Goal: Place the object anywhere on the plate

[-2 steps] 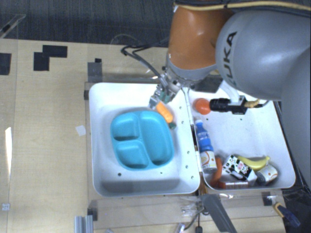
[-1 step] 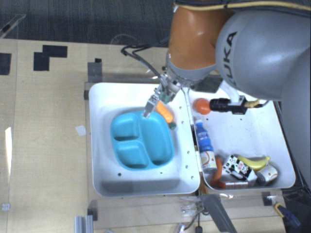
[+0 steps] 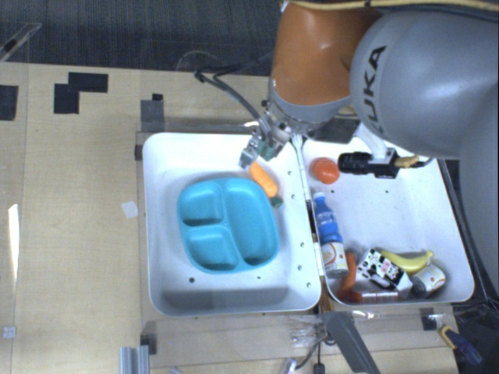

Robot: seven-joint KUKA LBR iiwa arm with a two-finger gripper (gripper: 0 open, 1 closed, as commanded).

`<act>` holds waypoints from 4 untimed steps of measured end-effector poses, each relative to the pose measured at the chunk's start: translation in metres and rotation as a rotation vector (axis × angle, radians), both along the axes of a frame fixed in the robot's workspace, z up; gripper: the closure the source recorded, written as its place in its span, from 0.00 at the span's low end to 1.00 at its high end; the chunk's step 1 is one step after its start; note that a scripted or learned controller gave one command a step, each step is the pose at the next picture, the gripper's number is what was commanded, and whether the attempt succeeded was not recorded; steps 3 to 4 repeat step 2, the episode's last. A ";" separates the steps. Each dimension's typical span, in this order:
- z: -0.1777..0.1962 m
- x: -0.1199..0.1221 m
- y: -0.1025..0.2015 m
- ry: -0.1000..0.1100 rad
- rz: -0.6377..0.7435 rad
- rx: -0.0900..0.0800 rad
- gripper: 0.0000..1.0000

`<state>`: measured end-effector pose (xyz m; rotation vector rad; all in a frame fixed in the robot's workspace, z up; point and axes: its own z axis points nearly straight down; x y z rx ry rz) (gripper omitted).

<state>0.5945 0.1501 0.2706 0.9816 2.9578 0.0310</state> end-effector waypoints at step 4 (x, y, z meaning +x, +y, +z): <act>-0.043 -0.039 -0.018 0.022 0.229 -0.013 0.00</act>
